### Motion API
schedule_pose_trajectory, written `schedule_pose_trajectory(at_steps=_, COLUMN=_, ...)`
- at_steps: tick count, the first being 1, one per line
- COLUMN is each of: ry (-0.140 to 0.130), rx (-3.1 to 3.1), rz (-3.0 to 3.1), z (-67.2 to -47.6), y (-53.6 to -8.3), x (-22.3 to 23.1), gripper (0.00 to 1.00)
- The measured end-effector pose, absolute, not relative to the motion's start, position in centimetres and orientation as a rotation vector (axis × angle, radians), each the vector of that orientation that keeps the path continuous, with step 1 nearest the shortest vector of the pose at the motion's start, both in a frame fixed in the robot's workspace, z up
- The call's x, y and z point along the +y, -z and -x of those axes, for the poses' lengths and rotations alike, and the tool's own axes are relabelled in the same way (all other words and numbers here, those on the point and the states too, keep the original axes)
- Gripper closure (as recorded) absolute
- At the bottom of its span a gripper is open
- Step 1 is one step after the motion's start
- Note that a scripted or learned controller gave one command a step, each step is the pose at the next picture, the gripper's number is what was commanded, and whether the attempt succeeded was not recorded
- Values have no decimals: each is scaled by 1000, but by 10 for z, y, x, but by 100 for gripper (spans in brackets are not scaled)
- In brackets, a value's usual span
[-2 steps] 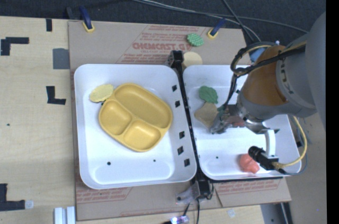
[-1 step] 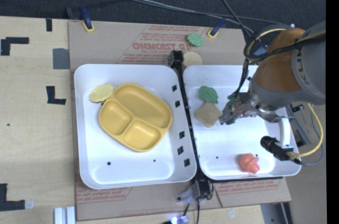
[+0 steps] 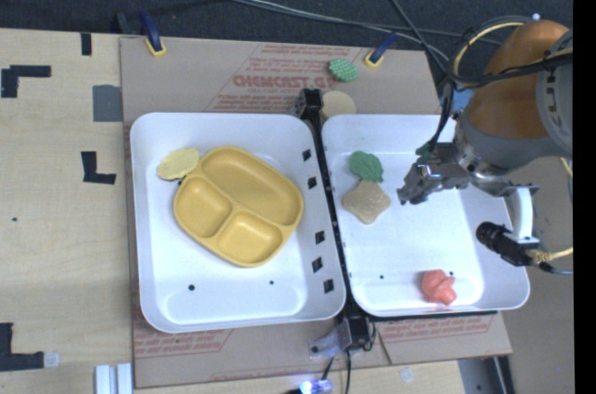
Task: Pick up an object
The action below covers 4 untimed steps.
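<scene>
Hovering over the right-hand shallow white bin (image 3: 484,290), the arm's dark two-finger gripper (image 3: 413,190) seems mid-approach, its state impossible to tell, and next needs to descend onto the nearby tan biscuit-shaped foam piece (image 3: 366,201) to its left.

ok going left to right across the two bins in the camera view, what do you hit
pale yellow piece → yellow divided tray → tan piece → gripper → pink-red piece. The green piece sits straight above the tan one, so it shares that place.
</scene>
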State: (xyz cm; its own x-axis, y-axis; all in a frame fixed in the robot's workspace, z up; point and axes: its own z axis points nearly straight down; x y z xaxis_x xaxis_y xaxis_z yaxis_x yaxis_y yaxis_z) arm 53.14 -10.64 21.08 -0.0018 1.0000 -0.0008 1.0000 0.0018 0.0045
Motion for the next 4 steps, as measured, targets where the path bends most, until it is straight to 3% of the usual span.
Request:
schedule_pose_trajectory(at_steps=3, ry=-1, rx=2229, rz=-2215, z=-620, y=-227, x=43, gripper=100)
schedule_pose_trajectory(at_steps=4, ry=0, rx=2230, rz=-2215, z=-639, y=-217, x=102, gripper=100)
